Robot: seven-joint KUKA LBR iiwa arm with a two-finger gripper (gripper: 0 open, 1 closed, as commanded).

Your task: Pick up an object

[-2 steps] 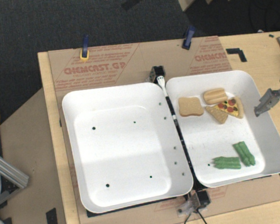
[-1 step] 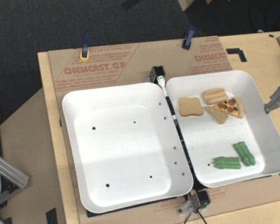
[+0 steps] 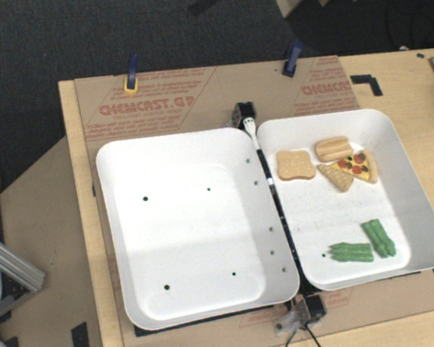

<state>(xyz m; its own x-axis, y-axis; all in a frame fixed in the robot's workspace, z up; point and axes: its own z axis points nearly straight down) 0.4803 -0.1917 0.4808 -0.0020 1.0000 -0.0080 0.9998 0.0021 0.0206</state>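
- A robotics lab or test cell, not a home.
- Flat brown printed cardboard sheet (image 3: 215,90) covers the worktop, held by blue clamps (image 3: 131,77) at the far edge.
- Two shallow white plastic bins (image 3: 138,296) sit side by side.
- Bare aluminium framing rail (image 3: 8,261) stands left, on dark carpet (image 3: 66,30).

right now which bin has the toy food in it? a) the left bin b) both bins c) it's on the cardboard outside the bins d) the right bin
d: the bread slice, hot dog, pizza slice and two green pieces all lie in the right bin.
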